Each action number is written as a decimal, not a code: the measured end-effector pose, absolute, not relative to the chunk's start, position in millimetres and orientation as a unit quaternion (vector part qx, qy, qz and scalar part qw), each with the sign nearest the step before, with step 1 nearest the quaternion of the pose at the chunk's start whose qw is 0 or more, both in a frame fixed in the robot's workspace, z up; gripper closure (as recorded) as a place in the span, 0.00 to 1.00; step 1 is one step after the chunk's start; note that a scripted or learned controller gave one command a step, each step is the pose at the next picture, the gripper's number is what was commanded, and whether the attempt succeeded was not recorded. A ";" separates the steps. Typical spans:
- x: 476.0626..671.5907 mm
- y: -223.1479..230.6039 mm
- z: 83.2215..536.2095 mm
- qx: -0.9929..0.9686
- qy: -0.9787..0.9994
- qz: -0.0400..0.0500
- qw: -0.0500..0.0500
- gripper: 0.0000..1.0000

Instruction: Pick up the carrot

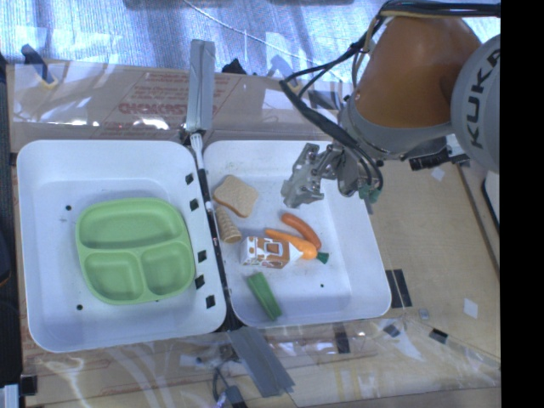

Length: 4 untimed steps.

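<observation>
While the carrot [290, 241] lies flat in the right bin [361, 266], slanting toward the bin's near right with its green stub at that end, I've got the gripper [299, 192] hanging just above and beyond it, clear of it, nothing between the fingers. Whether those fingers are spread or closed I can't tell from this slant; they read as one grey lump.

Tight quarters here! A second orange piece, sausage-shaped [301, 227], lies right alongside the carrot on its far side, touching or nearly so, and I judge that's the trap: same colour, same angle, easy to pinch the wrong one. On the near left, a small milk carton [265, 252] butts against the carrot's thick end, so a closing finger there could snag it.

Further out, a slice of bread [236, 196] and a waffle cone [227, 224] sit by the divider, and a green pod-like vegetable [263, 295] lies toward the near wall, all well clear. Over in the left bin [42, 253], a green divided plate [133, 250] sits by itself on the desk side that doesn't matter now.
</observation>
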<state>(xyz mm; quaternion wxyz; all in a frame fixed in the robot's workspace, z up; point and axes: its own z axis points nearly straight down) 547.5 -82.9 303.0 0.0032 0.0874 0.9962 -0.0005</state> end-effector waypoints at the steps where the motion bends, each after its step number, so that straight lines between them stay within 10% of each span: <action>1: 477.2 -105.5 299.5 0.087 0.996 0.000 0.001 1.00; 2: 477.0 -109.2 292.2 0.243 0.970 0.000 -0.001 1.00; 3: 478.0 -111.5 102.1 0.217 0.976 0.000 0.002 1.00; 4: 478.7 -14.4 194.3 0.265 0.964 0.002 0.003 1.00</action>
